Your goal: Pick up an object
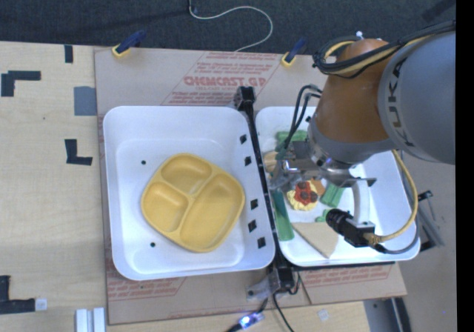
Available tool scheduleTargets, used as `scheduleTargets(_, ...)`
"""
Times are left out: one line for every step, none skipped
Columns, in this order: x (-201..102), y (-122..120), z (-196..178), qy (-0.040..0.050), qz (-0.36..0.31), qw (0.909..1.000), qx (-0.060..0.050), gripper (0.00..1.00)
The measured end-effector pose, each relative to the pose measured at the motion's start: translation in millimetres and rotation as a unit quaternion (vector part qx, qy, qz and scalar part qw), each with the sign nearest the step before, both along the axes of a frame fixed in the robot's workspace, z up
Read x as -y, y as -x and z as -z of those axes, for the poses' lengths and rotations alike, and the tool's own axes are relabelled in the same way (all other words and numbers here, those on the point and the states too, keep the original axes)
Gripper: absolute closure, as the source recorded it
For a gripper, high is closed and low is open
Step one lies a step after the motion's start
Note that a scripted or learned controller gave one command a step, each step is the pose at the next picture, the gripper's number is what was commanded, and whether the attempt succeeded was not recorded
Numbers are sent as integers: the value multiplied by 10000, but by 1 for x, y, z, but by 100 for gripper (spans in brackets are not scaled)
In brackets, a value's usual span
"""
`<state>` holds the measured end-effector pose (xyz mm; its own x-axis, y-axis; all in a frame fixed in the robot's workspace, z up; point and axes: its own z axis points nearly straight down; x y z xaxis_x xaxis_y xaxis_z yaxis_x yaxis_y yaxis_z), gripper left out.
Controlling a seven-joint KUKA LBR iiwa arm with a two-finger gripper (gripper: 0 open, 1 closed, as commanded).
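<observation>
As we look down on the bench, we take the black divider (255,175) between the two bins as our landmark. Left of the divider sits the left white bin (118,175), and in its middle lies a yellow divided plate (193,201) with three compartments, flat and apart from the bin walls. Just right of the divider, inside the right white bin (404,204), a long green piece (283,219) lies alongside the bin's wall. Farther right of the divider, a small cluster of toy food rests on the bin floor: a yellow item with a red top (305,195), a green piece (331,195) touching it, and a tan wedge (318,238) nearer the front edge. The gripper (296,171) hangs low over this cluster, just above the yellow and red item; we cannot tell how its fingers stand, nor whether anything lies between them. Above it the arm (370,108), with its orange band, reaches in from the right of the divider.
</observation>
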<state>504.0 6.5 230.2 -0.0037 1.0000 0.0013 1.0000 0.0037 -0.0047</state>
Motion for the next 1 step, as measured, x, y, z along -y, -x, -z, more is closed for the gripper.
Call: scheduleTargets(-6,-13,-2,7,5,10000,15,100)
